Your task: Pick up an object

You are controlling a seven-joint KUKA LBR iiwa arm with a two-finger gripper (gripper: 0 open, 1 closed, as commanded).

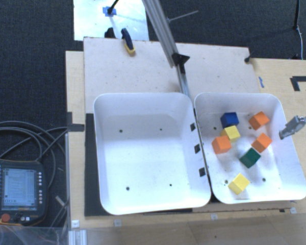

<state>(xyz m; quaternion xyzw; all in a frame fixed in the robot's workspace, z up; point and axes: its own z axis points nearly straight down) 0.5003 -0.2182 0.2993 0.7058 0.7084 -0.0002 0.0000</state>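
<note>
Several small blocks lie in the right bin (290, 180): a blue block (229, 119), a yellow block (232, 132), an orange block (221, 144), a second orange block (258, 120), a third orange block (261, 142), a green block (250, 157) and another yellow block (238, 183). My gripper (291, 128) pokes in from the right edge, over the right rim of that bin, to the right of the orange blocks. Nothing shows between its fingers.
The left bin (104, 188) stands beside the right one. A metal pole (160, 24) slants from the top down to the gap between the bins. A teach pendant (16, 190) with cables lies at the lower left. A blue-and-yellow tool (127, 41) rests on the board behind.
</note>
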